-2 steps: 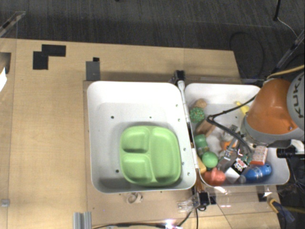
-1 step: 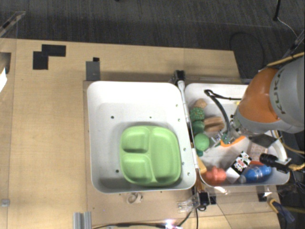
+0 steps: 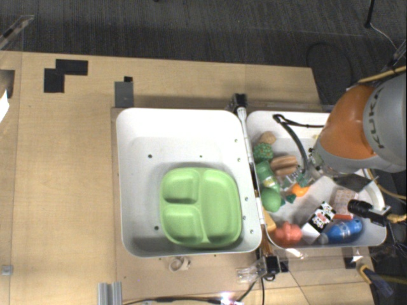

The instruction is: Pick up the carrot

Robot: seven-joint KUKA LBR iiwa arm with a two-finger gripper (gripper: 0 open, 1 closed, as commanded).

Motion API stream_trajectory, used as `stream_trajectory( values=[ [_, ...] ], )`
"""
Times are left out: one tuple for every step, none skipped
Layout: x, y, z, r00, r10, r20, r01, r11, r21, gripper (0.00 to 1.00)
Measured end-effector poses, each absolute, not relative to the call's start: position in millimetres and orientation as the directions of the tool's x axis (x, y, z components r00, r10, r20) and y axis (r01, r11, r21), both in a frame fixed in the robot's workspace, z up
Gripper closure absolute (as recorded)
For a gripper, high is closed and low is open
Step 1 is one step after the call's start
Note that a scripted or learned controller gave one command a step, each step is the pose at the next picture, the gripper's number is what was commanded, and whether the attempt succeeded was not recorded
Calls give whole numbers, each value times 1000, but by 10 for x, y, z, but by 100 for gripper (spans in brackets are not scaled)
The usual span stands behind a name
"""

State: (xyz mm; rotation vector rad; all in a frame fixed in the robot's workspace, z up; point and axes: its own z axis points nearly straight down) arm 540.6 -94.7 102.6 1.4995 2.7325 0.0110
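Green 3-compartment plate in left bin; toys in right bin

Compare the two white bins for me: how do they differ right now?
The left bin holds a single green divided plate, lying flat near its front; the right bin holds a jumble of small toy items, among them an orange piece and a blue one. The left bin lies fully open to view; the right bin is partly covered by the arm. Both are shallow, white and set side by side.

On the grey arm, at the right edge, dark letters stand, maybe "KU", but they are cut off. No other text can be read.
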Motion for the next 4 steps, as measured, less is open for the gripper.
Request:
stream_trajectory(
  values=[
    [5031, -911, 1616, -530, 848, -7, 848, 530, 8, 100],
    [5788, -1113, 897, -434, 901, -10, 901, 434, 13, 100],
    [5784, -1122, 891, -433, 901, -11, 901, 434, 12, 0],
    [5161, -1285, 896, -444, 896, -9, 896, 444, 12, 0]
  ],
)
